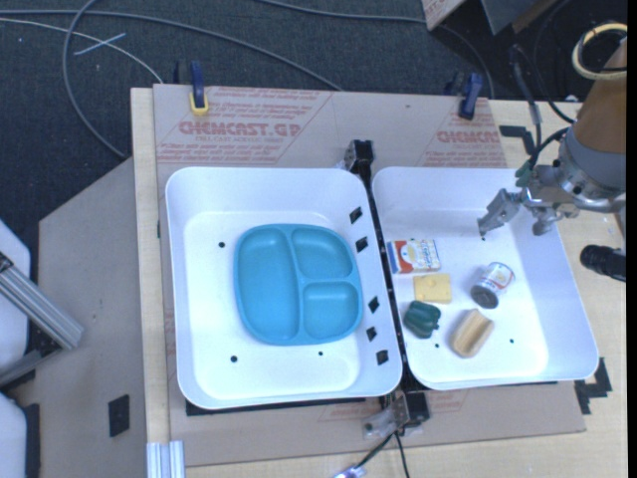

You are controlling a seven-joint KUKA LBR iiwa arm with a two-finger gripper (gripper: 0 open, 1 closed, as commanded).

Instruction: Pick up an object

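The tabletop (pixel 249 113) carries two white bins. The left bin (pixel 189 267) holds a blue divided plate (pixel 299 282). The right bin (pixel 557 297) holds (all near its left side) a small carton (pixel 414 256), a bread roll (pixel 471 333), a can (pixel 491 284), a yellow block (pixel 432 288) and a green pepper (pixel 422 317). The gripper (pixel 516 217) hangs over the right bin's far end, fingers spread and empty.
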